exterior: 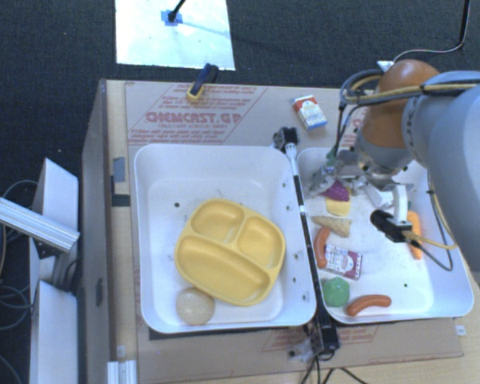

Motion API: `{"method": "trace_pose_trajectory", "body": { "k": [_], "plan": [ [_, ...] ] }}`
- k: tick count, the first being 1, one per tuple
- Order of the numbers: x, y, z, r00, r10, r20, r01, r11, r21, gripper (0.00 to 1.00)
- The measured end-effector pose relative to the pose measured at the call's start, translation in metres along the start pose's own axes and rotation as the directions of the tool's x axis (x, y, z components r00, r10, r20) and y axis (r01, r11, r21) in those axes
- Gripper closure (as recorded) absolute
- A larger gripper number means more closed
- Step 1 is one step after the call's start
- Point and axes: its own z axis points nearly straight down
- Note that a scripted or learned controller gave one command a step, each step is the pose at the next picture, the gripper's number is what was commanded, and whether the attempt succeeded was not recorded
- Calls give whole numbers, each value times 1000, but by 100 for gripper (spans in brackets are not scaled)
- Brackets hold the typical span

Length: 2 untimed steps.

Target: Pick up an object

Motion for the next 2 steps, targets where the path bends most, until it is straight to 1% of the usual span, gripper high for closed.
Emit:
{"method": "trace_pose_trajectory", "body": {
  "k": [1, 2],
  "plan": [
    [-31, -5, 0, 1000, 0, 1, 0, 1000, 0, 0],
    [-1, -58, 0, 1000, 0, -1, 0, 1000, 1, 0]
  ]
}}
